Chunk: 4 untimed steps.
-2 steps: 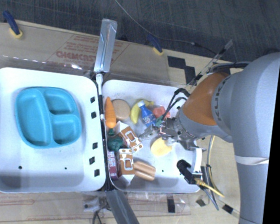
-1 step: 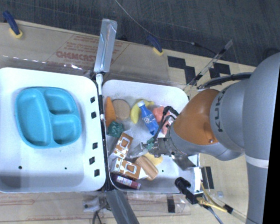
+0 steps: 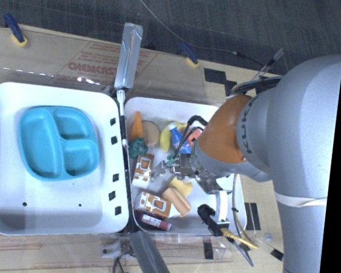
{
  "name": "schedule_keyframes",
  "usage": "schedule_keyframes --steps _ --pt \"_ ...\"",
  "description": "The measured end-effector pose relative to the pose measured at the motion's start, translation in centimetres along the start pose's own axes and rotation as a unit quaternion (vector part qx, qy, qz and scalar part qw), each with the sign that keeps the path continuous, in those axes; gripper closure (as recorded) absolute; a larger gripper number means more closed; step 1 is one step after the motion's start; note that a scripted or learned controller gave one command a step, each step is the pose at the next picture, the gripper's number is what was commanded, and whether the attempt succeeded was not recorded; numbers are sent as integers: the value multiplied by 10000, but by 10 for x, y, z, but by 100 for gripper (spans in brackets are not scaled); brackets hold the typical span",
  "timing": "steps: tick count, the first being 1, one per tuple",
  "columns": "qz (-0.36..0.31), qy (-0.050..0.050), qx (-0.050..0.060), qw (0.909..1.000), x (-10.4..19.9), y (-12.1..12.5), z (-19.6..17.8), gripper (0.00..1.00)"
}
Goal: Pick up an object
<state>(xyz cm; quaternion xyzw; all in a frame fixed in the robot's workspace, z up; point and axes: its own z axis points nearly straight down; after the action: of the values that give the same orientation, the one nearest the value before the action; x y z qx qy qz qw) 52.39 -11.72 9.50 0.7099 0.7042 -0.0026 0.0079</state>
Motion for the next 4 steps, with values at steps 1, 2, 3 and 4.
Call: schedule_keyframes --steps 1,2,3,4 --pt "-566 57 -26 9984 -15 -42 0 0" --pt "-588 52 -7 9983 -17 -42 -7 100" --pt "-586 50 -8 9983 -17 -42 -7 0" --pt "-940 66 -25 9956 -43 -42 1 0"
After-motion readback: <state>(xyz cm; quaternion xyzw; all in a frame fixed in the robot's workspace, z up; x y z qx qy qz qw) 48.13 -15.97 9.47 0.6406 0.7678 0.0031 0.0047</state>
